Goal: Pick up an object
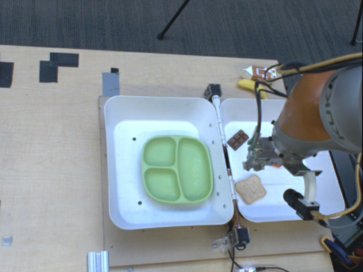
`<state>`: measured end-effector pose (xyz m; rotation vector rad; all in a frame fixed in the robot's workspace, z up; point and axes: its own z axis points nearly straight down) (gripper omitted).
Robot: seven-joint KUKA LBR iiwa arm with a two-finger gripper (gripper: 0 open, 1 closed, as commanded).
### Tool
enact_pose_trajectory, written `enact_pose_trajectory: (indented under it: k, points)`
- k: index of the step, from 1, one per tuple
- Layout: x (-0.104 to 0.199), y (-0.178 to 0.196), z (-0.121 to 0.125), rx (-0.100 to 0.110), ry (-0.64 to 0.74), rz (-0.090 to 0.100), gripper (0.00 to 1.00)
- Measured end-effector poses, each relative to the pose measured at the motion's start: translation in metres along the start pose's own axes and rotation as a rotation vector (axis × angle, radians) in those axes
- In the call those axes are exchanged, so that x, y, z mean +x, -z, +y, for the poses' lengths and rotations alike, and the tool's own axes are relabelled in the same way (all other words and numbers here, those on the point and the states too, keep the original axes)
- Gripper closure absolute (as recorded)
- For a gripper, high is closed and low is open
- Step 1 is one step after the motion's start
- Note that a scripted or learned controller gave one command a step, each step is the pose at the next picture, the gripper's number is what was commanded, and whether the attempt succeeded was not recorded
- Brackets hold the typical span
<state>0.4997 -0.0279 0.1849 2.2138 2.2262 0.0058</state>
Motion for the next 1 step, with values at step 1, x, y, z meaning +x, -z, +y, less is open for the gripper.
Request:
enact_pose_trajectory:
  k: [1]
  points:
    - [-0.0005, -0.0002, -0.0002, 0.001, 0.000, -0.001, 0.00]
